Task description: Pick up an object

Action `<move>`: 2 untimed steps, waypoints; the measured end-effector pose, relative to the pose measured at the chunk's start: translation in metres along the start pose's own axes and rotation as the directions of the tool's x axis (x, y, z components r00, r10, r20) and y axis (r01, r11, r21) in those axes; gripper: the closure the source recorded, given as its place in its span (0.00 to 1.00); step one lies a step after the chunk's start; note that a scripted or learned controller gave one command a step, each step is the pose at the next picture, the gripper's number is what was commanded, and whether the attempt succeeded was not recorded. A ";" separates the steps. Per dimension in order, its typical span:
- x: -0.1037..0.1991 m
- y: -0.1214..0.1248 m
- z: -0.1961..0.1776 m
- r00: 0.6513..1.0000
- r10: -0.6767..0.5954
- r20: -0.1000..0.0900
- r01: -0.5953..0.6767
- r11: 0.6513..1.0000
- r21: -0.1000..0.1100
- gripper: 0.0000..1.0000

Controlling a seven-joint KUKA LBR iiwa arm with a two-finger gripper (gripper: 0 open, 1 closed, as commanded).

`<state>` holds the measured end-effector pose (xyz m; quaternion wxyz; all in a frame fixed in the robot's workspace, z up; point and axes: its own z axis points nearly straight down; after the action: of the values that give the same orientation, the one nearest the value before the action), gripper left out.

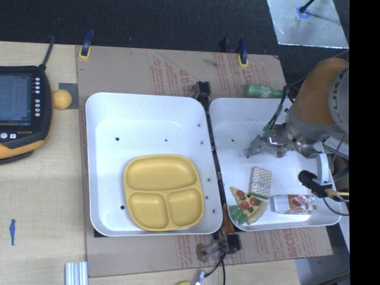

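From the overhead camera I see my jaws (268,145) spread open over bare floor in the right bin (237,119), gripping nothing, patterned packet (260,181), pizza toy (245,205) and small carton (295,203) along its lower edge, print unreadable, yellow tray (163,191) in left bin (142,114).

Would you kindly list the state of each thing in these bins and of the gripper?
yellow tray: flat in the left bin, compartments facing up.
pizza slice toy: lying flat in the right bin, near its front edge.
patterned packet: lying flat, beside the pizza slice toy.
small carton: on its side.
gripper: over the right bin, holding nothing.
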<state>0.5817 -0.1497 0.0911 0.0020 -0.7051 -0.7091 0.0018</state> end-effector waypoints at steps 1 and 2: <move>-0.050 -0.065 -0.061 1.000 0.004 0.000 -0.004 1.000 -0.003 0.00; 0.032 -0.044 0.000 1.000 -0.002 0.000 0.002 1.000 0.000 0.00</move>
<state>0.5371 -0.1184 0.0909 0.0019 -0.7045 -0.7097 0.0016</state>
